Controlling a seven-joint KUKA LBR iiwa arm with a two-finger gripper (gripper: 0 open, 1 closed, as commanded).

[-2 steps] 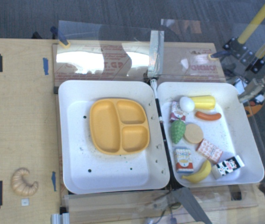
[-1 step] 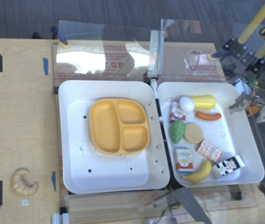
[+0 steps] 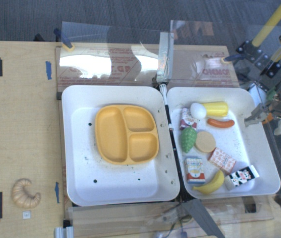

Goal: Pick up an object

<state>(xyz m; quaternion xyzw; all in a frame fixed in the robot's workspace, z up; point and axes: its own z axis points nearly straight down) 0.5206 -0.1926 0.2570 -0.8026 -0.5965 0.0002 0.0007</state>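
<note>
A croissant (image 3: 26,192) lies on the bench, left of the yellow tray (image 3: 127,133). Candidate objects (egg (image 3: 197,110), sausage (image 3: 221,123), banana (image 3: 210,183)) crowd the right bin (image 3: 271,165); a descending grasp may strike neighbours. Gripper (image 3: 259,115) aperture cannot be determined.

Gripper (image 3: 265,114) at far right of camera view, beside right bin's outer rim, low over bench edge. Grey metal parts and cabling visible; arm mostly cut off by frame. Nothing seen between fingers.
</note>
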